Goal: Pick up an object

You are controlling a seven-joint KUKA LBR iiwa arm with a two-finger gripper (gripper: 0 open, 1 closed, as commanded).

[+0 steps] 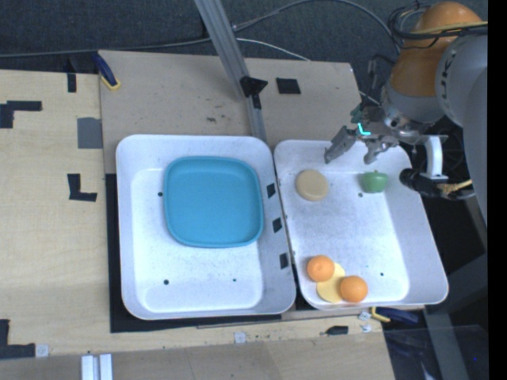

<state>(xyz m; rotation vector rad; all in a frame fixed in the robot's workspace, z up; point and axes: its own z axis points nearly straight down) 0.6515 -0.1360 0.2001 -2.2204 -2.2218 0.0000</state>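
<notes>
**Pincer poised over the right bin, nothing gripped**

Oranges (321,268) huddle on a yellow disc (329,288) in the right bin (396,236), at its nearest corner. Farther up this bin lie a tan round piece (312,184) and a green lump (374,182), well apart, so each allows a clean grab. Above the bin's far rim, between those two, the pincer (353,150) hangs with fingers spread, holding nothing.
</notes>
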